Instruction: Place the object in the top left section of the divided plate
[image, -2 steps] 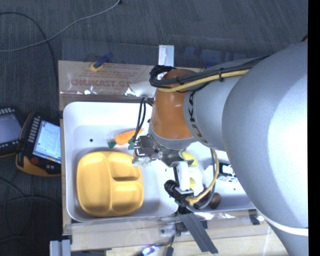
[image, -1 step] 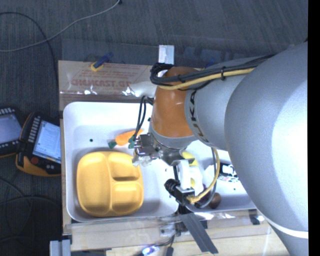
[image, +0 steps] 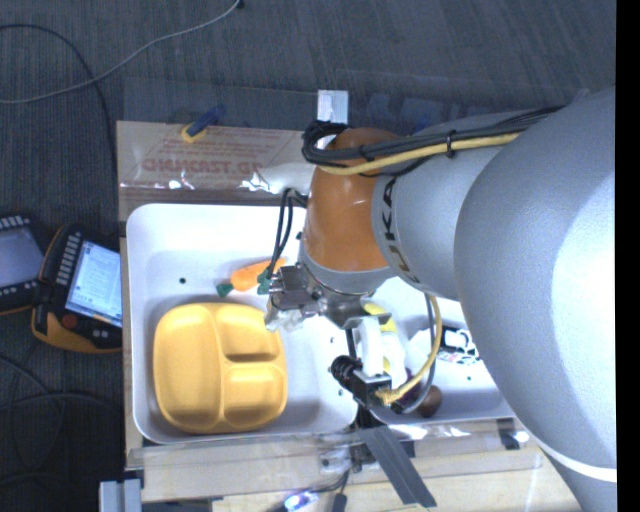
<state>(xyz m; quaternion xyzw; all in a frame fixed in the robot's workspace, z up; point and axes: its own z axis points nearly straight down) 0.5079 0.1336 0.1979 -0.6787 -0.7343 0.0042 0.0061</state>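
I look down on the worktop and its two white bins. In the left bin (image: 145, 240) lies a yellow divided plate (image: 220, 365), turned so its three sections show as rounded humps; it fills the lower left of that bin.

The object is a small carrot (image: 248, 275), orange with a green tip. It lies on the bin floor just above the plate's upper edge, near it, though I cannot tell whether they touch. Its long axis runs nearly left to right, green end to the left, rising a little toward the right.

The arm (image: 500, 250) reaches in from the right and covers most of the right bin (image: 480, 395). Its orange band (image: 345, 215) sits above the wrist, which points down over the seam between the bins. The hand (image: 290, 300) is just right of the carrot, close to its orange end and over the plate's upper right corner. I cannot tell whether the hand is open or closed; cables and wrist hardware crowd it. I see nothing held in it.

My judgement: the carrot lies to the hand's left, so a short move left comes first, then a carry down-left to the plate.
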